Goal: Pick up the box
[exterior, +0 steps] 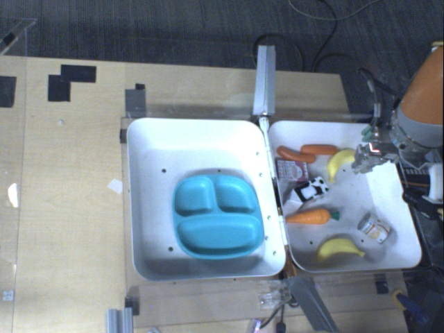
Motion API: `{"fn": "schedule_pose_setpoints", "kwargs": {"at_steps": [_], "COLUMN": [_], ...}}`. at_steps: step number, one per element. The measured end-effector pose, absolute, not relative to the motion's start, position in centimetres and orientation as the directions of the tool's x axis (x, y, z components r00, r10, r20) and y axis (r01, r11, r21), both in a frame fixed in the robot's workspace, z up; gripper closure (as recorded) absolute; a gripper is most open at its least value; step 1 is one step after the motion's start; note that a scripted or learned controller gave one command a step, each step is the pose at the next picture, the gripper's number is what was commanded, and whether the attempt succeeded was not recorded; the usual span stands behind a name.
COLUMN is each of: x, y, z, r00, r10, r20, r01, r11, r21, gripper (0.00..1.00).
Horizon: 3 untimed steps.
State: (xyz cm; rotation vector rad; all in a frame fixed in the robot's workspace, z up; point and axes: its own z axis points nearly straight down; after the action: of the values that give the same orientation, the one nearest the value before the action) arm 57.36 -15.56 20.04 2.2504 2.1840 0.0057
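On your left, the bench (69,186) carries the left bin (149,255), which holds a blue divided tray (218,214) lying flat near the middle. That side plays no part in this job.

Move right across the divider and you reach the right bin (409,252). The box (290,169), small, with a purplish printed face, lies flat against this bin's left wall, in the upper left part. It is crowded: two sausages (309,152) lie just above it, a black-and-white toy cow (311,189) sits at its lower right corner, and a carrot (309,217) lies below that. A yellow banana (339,163) rests to the right of the sausages, a second banana (339,249) near the bin's front, and a small jar (374,229) lies tipped toward the right.

Farthest right, the hand (368,155) hangs over the upper right part of the bin, well apart from the box. You cannot tell from here whether it is released or clenched; nothing visible sits in it.

Expect trouble from the box's position. Lying flat against the wall, it leaves little room for a finger on that side, so a descent may strike the wall or slide off the top face. You may also catch the cow or a sausage instead, or nudge the banana on the way across.
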Motion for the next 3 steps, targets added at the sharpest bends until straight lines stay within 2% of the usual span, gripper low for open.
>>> {"fn": "schedule_pose_setpoints", "kwargs": {"at_steps": [1,2,3], "x": [59.7,67.0,55.9], "y": [-10.7,-18.0,-20.2], "z": [22.4,25.4,17.8], "r00": [0.051,0.045,0.18], "r10": [0.999,0.999,0.984], "r20": [-0.001,-0.003,-0.001], "r01": [0.999,0.999,0.984], "r11": [-0.051,-0.045,-0.18], "r21": [0.006,0.007,0.002], "gripper": [1.0,1.0,1.0]}}
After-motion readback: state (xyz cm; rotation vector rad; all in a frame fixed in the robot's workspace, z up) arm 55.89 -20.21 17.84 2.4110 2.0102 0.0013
